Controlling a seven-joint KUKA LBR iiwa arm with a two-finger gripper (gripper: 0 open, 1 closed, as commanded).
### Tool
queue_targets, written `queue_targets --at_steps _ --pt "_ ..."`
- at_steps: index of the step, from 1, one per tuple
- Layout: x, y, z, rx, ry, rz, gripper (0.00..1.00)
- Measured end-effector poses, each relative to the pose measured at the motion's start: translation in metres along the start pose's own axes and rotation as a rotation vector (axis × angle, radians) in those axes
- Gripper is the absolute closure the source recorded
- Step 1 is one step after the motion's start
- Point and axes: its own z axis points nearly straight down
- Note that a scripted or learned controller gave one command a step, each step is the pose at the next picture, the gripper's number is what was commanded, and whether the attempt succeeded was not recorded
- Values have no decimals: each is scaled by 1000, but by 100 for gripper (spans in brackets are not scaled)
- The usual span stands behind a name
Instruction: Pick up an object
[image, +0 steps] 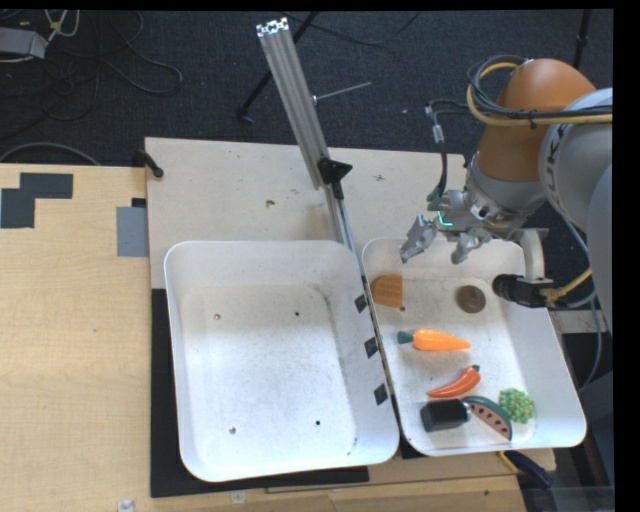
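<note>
Hovering over right bin's (560, 395) far end – gripper (440, 242) with fingers spread, holding nothing – carrot (441, 341) below.

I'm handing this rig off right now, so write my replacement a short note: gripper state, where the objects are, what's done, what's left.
Gripper: open, holding nothing, poised above the far end of the right bin.
Objects, all in the right bin: brown block at the far left, round brown piece to its right, toy carrot mid-bin, red chili below it, then black block, watermelon slice and broccoli at the near end.
Done: nothing picked yet.
Left: descend, close on one object, lift. The brown block and round piece look closest.
</note>
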Motion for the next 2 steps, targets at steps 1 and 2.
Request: queue_targets --at_steps 1,2 --pt "-5 -5 62 6 1 4 0" --pt "-3 -2 108 -8 3 4 0"
